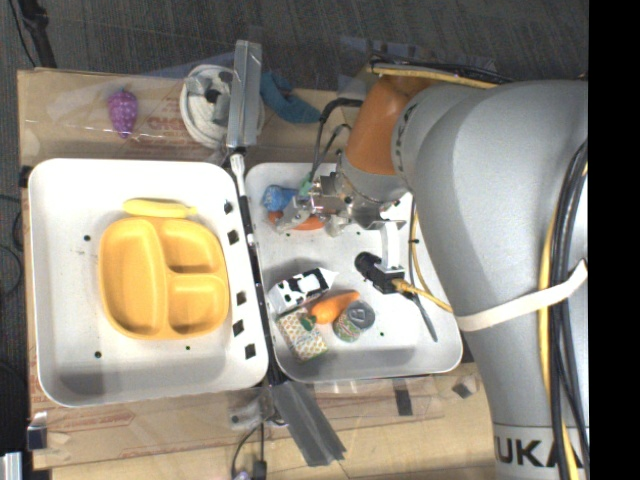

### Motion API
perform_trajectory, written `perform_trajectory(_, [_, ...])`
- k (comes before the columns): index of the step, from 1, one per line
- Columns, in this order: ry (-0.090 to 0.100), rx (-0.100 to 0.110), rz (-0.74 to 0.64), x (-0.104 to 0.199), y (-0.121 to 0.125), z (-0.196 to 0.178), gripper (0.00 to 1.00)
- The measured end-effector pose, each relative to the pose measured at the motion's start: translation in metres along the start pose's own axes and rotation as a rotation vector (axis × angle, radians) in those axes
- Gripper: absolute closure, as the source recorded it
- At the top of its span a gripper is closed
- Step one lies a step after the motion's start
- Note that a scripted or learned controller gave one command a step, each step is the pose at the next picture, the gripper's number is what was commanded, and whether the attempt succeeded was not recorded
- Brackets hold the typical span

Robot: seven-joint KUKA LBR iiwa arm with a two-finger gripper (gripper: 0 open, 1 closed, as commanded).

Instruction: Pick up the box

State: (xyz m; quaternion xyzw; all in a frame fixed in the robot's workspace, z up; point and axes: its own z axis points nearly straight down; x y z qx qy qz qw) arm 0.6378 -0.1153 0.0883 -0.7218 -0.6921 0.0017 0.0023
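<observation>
Toward the right bin's (pixel 440 353) front: box (pixel 302 289), black-and-white, beside carrot (pixel 333 307), patterned packet (pixel 304 339), round tin (pixel 354 319). Gripper (pixel 312 208) at bin's rear by blue item (pixel 277 198); finger state cannot be told. Left bin (pixel 60 218): yellow tray (pixel 165 276).

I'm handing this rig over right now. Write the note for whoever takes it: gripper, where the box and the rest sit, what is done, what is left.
Gripper: low over the far end of the right bin, by a blue item and an orange item; whether the jaws are open or shut can't be told.
Box: patterned, lying at the right bin's near left end, next to the carrot and a round tin; a black-and-white item just beyond it.
Left bin: holds the yellow divided tray.
Done: nothing visible; the box is not lifted.
Left: move to the box, grasp, lift.
</observation>
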Motion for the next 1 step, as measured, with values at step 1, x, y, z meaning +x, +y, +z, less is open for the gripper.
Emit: perform_trajectory(1, [0.0, 0.0, 0.0, 0.0, 0.0, 0.0, 0.0])
